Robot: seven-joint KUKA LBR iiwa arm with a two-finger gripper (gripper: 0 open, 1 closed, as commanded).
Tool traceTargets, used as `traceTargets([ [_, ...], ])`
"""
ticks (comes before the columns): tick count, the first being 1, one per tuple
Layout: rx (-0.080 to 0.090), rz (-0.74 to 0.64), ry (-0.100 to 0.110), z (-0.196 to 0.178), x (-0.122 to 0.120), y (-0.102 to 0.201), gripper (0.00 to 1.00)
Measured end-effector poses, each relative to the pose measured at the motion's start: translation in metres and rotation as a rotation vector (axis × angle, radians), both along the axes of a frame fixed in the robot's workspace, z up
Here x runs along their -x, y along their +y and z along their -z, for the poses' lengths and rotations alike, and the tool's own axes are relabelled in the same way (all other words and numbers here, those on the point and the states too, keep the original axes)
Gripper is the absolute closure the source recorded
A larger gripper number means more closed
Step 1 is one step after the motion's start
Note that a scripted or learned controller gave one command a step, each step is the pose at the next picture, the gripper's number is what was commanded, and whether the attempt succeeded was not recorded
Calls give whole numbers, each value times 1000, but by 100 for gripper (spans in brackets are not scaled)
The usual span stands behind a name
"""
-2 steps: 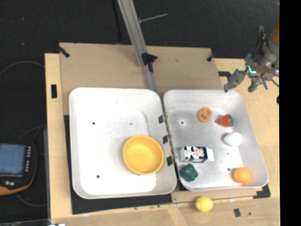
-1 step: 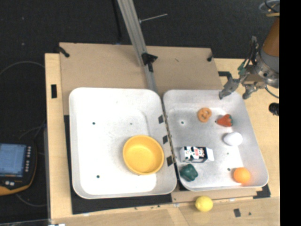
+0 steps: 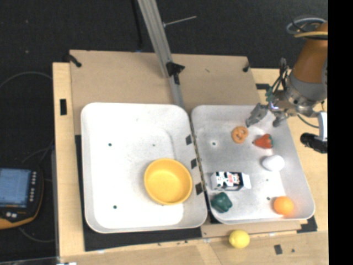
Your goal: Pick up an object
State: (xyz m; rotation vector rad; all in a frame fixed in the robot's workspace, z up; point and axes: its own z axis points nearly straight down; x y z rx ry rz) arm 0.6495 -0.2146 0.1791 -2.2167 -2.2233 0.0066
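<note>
I see the gripper (image 3: 268,116) over the far right corner of the right bin (image 3: 218,123), its two fingers spread apart with nothing between them. Just below it lie a small orange ring (image 3: 239,134) and a red piece (image 3: 263,142). Further toward me in this bin are a white egg (image 3: 272,163), an orange ball (image 3: 283,205), a black-and-white carton (image 3: 228,180) and a dark green object (image 3: 222,202). A yellow bowl (image 3: 167,180) sits in the left bin (image 3: 110,126).
</note>
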Motion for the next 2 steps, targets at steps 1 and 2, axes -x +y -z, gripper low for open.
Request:
traceTargets([
  [1, 1, 3, -1, 43, 3, -5, 0],
  [2, 5, 1, -9, 28, 1, -6, 100],
])
